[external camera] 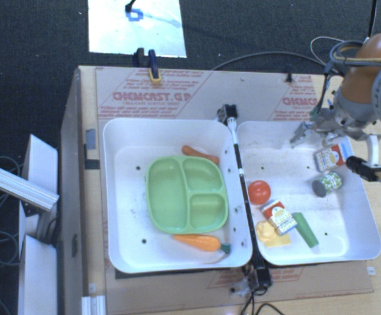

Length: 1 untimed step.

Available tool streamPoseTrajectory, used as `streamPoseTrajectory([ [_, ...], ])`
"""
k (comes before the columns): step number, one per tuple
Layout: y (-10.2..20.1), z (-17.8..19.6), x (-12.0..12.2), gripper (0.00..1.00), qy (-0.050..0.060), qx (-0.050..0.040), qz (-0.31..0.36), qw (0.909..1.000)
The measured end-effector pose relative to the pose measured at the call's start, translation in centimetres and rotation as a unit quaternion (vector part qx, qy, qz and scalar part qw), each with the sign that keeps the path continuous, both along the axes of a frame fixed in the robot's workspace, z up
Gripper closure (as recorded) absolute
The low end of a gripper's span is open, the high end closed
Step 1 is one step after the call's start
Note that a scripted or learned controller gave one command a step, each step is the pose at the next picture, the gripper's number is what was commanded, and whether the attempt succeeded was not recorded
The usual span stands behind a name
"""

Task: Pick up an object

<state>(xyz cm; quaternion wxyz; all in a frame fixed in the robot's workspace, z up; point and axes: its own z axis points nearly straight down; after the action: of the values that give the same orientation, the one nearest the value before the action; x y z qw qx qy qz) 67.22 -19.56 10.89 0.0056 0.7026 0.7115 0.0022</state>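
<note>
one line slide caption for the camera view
Claw above right bin of small items; green tray in left bin.

In the left bin a divided plate lies centred, carrots at twelve and six; the right bin holds a tomato at nine.

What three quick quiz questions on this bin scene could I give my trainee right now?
1. True or false: the green tray lies in the right bin.
2. Which lies nearest the tomato? A) green stick B) red-and-white box C) carrot
3. Fill in: the hand hovers over the right bin's ____ corner.

Key: 1 false, it lies in the left bin; 2 B; 3 far.
</note>
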Motion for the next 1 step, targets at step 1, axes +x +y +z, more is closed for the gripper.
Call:
streamPoseTrajectory([
  [1, 3.76, -2.41, -0.3, 0.0, 0.004, 0.0024, -0.004, 1.0],
])
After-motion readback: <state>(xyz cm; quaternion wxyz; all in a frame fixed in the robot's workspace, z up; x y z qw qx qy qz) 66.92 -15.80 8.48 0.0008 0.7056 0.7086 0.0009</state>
